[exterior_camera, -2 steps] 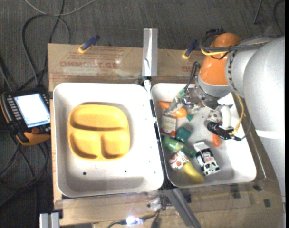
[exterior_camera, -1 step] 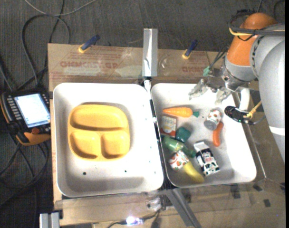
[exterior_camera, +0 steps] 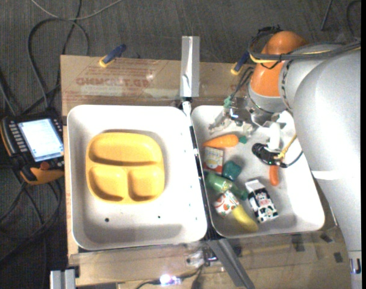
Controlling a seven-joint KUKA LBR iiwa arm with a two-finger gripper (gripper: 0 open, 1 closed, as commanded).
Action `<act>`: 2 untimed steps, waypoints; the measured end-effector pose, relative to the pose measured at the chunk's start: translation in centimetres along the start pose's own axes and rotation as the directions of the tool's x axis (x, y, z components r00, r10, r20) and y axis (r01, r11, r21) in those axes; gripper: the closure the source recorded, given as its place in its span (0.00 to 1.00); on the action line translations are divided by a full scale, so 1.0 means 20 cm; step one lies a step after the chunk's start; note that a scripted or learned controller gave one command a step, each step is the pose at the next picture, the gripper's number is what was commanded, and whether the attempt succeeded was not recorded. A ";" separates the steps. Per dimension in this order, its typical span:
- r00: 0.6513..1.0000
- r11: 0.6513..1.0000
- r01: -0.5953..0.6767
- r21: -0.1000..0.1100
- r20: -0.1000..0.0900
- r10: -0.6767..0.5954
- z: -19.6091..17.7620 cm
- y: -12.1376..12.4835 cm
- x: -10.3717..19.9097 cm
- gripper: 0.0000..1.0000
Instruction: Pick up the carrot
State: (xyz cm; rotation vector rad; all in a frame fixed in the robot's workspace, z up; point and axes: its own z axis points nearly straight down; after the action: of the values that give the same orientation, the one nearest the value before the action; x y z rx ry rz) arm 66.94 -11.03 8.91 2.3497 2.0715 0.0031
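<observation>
One fixed camera looks down at a slant on the bench (exterior_camera: 129,80) from well above, taking in both bins: the left bin (exterior_camera: 80,221) and the right bin (exterior_camera: 303,212). The arm (exterior_camera: 327,119) enters from the frame's right, large and close to the lens.
</observation>
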 end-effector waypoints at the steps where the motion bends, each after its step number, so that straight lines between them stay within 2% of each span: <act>1: 1.000 1.000 0.002 -0.003 0.002 -0.002 -0.06 0.01 0.00 1.00; 2: 1.000 1.000 0.002 -0.002 0.003 -0.002 -0.06 0.01 0.00 0.00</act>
State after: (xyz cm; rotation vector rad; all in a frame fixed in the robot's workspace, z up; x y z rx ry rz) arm 67.03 -11.05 10.04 2.3455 2.0709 0.0024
